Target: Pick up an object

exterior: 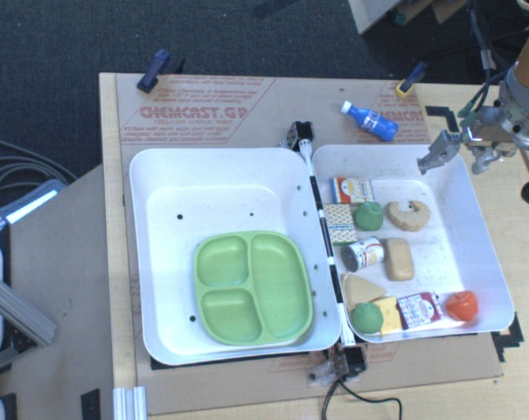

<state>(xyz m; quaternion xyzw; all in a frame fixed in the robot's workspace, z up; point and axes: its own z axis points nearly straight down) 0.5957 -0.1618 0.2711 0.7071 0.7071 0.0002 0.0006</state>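
Camera view, left to right: green divided tray (253, 287) in the left bin (159, 182); in the right bin (487, 243), carton (352, 190), green ball (368, 215), bagel (408, 214), small can (364, 254) and red tomato (462, 304) near its front right corner. Blue bottle (370, 121) on the desk (212, 112) behind the right bin. Gripper (461, 151) over that bin's back right corner, fingers spread, grasping nothing.

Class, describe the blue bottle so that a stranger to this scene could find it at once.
Start at the right white bin, the one holding the toy food. Look just beyond its far rim, on the board: the blue bottle lies there on its side, white-capped. It is outside both bins.
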